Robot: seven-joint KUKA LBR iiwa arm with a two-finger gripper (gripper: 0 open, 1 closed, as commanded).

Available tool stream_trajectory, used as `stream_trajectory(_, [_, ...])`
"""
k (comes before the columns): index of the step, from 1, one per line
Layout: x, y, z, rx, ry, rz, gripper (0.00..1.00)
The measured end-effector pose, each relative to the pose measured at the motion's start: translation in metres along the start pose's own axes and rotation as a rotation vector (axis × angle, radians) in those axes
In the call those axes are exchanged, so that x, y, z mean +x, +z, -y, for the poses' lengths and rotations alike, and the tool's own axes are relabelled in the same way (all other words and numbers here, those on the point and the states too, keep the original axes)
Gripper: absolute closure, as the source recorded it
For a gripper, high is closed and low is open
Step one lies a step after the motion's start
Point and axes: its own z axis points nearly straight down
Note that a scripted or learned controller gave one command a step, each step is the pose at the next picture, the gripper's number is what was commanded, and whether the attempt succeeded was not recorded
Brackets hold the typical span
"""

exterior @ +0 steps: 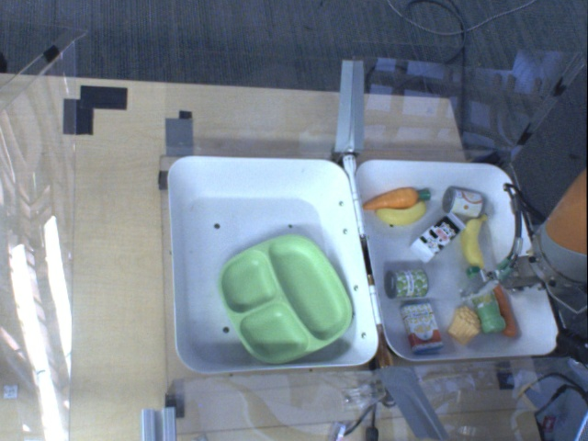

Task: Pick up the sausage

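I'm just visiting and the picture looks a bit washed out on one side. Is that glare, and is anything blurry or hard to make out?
Camera view: bright reflections streak a clear panel on the left; soft shadow pools around the green plate in the left bin; the small items in the right bin, such as the reddish sausage, look soft and grainy; the arm at the right edge is blurred.

Robotics lab: wooden counter [110, 274] left of the tool, transparent guard panel [37, 246], loose cable [441, 7] on grey carpet [230, 26] beyond.
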Motion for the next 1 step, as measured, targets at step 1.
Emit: stream_trajectory(1, [0.001,0.0245,-0.0006,-0.004,0.088,-0.003,0.0])
